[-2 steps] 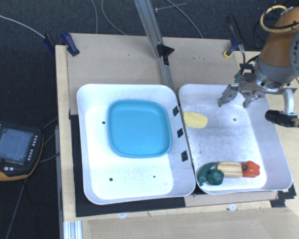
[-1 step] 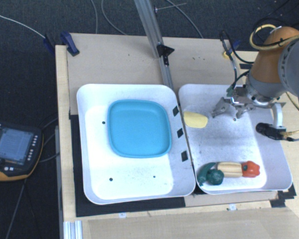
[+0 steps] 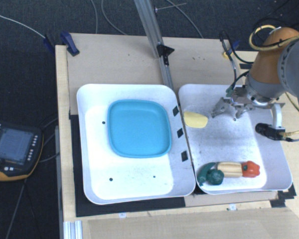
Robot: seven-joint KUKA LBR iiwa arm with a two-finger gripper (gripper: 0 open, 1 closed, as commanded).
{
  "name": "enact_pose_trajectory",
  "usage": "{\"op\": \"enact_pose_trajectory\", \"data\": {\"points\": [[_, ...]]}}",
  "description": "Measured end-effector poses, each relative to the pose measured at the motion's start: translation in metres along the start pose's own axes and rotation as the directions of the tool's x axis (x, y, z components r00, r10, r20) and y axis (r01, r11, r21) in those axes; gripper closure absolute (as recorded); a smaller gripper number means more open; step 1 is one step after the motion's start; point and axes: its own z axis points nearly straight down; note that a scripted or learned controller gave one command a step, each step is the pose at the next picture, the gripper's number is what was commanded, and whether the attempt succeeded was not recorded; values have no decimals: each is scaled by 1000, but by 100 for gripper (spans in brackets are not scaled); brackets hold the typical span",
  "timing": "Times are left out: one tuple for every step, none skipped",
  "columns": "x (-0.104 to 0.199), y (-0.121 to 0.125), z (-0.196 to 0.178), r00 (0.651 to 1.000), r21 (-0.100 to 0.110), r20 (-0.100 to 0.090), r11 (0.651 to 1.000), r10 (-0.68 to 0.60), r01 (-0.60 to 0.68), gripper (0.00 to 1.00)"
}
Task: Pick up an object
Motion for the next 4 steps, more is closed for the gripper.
{"op": "enact_pose_trajectory", "data": {"points": [[0,1,-11,1000,-2,0,1000,0,0,100],[6,0,-56,1000,-5,1,1000,0,0,100],[5,3,-99,1000,-4,1,1000,0,0,100],[14,1,-148,1000,-5,1,1000,-1,1,100]]}}
